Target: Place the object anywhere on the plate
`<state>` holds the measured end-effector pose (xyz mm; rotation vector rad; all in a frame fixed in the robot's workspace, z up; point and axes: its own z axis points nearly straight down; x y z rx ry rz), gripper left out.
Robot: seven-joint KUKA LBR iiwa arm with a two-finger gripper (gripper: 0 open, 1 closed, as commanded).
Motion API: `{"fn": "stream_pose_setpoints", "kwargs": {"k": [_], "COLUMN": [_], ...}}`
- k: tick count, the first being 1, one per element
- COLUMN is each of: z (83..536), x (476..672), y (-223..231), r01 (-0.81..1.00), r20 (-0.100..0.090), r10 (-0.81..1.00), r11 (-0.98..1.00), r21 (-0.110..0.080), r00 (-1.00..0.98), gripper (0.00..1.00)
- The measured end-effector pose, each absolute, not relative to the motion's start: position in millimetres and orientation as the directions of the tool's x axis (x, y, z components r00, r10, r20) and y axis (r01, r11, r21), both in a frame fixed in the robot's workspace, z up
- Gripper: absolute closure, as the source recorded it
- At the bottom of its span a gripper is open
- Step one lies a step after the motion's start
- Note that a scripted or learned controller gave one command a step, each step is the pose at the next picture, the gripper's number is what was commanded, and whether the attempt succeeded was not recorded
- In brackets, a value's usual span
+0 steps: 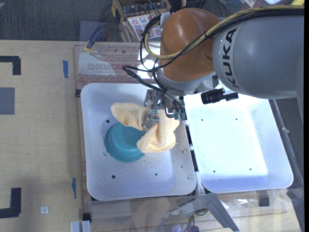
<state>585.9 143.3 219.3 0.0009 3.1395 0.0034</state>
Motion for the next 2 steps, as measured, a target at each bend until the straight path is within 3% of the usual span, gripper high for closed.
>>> {"fn": "stream_pose_setpoints", "kwargs": {"k": [1,2], "z": [225.7,226.1], "x": [572.5,572.7], "y": [194.3,194.2], "r01": [-0.001,-0.001], "r20": [-0.006,-0.007], "r10": [-0.001,-0.001], "r11": [1.000,1.000], "r21": [0.004,0.004], "r00": [-1.000,-1.000], "gripper": [1.00,0.00]}}
